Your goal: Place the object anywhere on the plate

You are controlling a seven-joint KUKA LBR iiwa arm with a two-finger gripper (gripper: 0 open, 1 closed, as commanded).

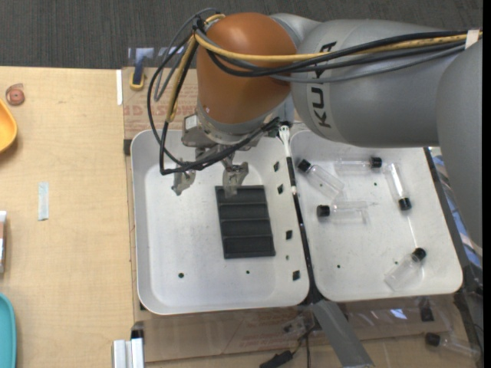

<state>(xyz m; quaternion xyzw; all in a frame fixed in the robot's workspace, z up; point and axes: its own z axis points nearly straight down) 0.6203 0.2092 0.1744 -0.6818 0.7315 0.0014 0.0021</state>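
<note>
Claw (209,177) hovering spread wide over left bin (153,228), gripping nothing.

Dark ribbed plate (246,221) lying flat just below and right of claw, right fingertip (234,176) at its upper edge. Clear vials (341,209) scattered well off to claw's right in other bin (441,274): probably light, rigid, slippery, prone to rolling; best pinched across mid-body, away from black caps.

Only readable text: partial "KU" of the KUKA logo, dark lettering on the grey arm (360,90) casing, rest cut off.
</note>
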